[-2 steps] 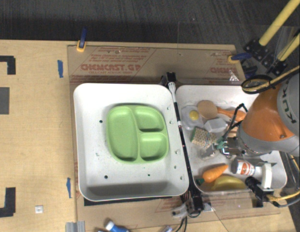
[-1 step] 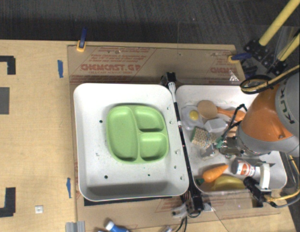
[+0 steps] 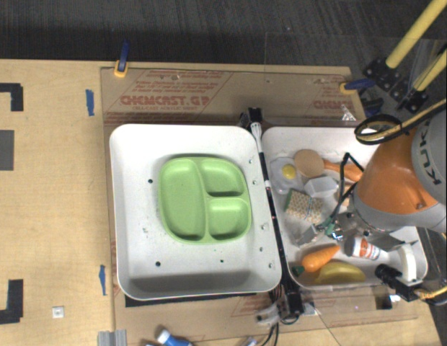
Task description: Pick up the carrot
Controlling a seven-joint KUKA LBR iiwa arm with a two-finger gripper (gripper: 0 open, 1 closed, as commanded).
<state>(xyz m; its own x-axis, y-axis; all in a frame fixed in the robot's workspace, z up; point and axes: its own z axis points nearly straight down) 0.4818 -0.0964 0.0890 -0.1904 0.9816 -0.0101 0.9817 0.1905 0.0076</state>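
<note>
The carrot lay in the right bin, near its front edge, its orange body angled with the green stub end pointing toward the left bin. A yellow banana-like piece sat just beside it, on the front side. Above the carrot stood the arm, its orange band filling much of the right bin's right half. The pincer hung low over the clutter, just behind the carrot and close to a speckled packet; whether it was clenched or released could not be told, as the wrist hid it. A white bottle with a red band lay to the right of the carrot. Further back in the same bin were a tan rounded object and a small yellow item. The left bin carried a green divided plate with three compartments. Both bins rested on the cardboard-covered desk.
</note>
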